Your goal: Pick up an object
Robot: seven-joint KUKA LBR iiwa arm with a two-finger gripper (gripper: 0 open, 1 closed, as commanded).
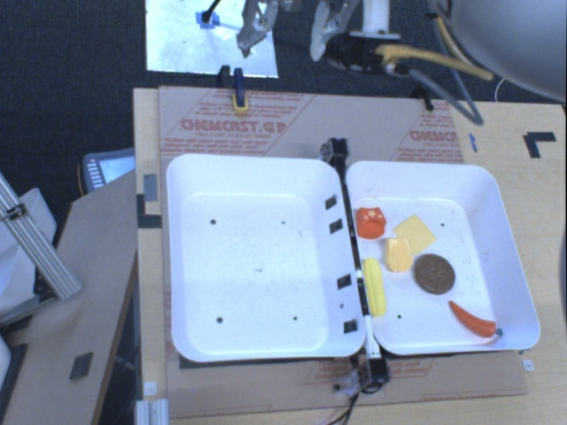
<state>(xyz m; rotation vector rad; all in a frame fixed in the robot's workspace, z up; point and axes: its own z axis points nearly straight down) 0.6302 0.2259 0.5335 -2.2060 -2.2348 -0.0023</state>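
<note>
Several toy foods lie in the right bin [496,193]. An orange-red piece [370,222] sits near its left wall, with a pale yellow wedge [415,234] and a small yellow block [399,255] beside it. A brown round disc [434,274] rests in the middle. A long yellow piece [375,287] lies along the left wall, and a red chili pepper [473,320] lies at the front right. My gripper [286,32] hangs high beyond the far edge of the bins, open, its two fingers spread with nothing between them.
The left bin [177,237] stands beside the right one, joined by a black clip strip [347,237]. Both rest on a board with red lettering [230,124]. A shiny metal plate [186,25] lies behind the bench, and a yellow clamp [239,91] grips the far edge.
</note>
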